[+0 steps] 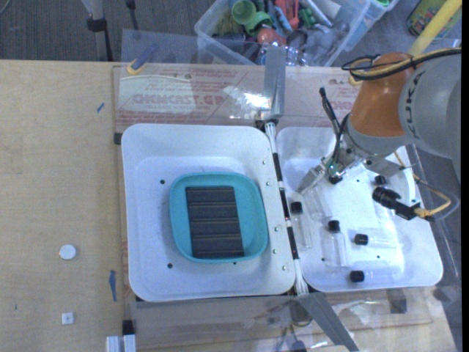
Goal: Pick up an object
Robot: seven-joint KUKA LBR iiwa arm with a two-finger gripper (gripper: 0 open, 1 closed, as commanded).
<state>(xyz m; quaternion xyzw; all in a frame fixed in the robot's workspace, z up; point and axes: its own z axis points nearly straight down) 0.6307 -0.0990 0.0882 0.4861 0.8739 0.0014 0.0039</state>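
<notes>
In the left white bin [146,160] lies a teal dish [254,222] with a dark ribbed block [214,222] inside it. The right white bin [421,266] holds several small black pieces, such as one [295,207] near its left wall and another [356,275] near the front, along with clear plastic items [370,249]. My gripper [316,178] hangs low over the upper left part of the right bin, below the orange wrist band [377,97]. It points down and left. Nothing shows between its tips.
A black cable plug [392,199] hangs from the arm over the right bin. Behind the bins lie a taped sheet [183,94] and a clear tub of toys [293,13]. The wooden bench [51,160] stretches left, with a small white disc [67,252] on it.
</notes>
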